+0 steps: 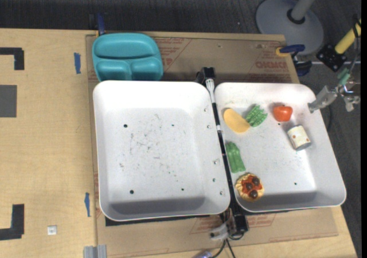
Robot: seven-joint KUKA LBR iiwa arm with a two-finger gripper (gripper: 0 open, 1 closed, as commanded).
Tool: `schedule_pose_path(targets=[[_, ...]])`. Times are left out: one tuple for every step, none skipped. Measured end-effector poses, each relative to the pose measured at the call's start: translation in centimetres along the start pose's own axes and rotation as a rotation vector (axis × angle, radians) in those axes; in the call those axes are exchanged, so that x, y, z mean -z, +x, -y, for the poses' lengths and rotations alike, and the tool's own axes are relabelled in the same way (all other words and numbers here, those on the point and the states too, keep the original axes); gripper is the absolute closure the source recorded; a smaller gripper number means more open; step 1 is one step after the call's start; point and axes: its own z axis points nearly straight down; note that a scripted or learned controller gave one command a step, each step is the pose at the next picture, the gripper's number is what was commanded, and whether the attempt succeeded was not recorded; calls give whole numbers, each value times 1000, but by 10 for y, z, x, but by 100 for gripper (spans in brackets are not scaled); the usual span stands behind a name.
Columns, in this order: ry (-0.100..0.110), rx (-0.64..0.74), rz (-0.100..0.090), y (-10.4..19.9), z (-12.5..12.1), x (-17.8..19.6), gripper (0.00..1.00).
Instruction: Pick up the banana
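- Nearest camera: small pizza-like toy [250,186] at front of right bin [321,188].
- Banana [235,120] lies in right bin's back-left area, just beside left wall, touching a leafy green toy [256,115].
- Green pod [234,156] between banana and pizza toy.
- Tomato [282,113] and white can [299,136] further right.
- Gripper [330,97] at right bin's back-right rim, well apart from banana; finger state: cannot tell.
- Left bin [109,136]; teal tray [127,56] behind it.
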Motion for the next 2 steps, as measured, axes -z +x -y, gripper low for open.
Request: schedule_pose_path(targets=[[0,-78,-1,21,60,-157,0],[0,181,-3,120,90,-181,0]])
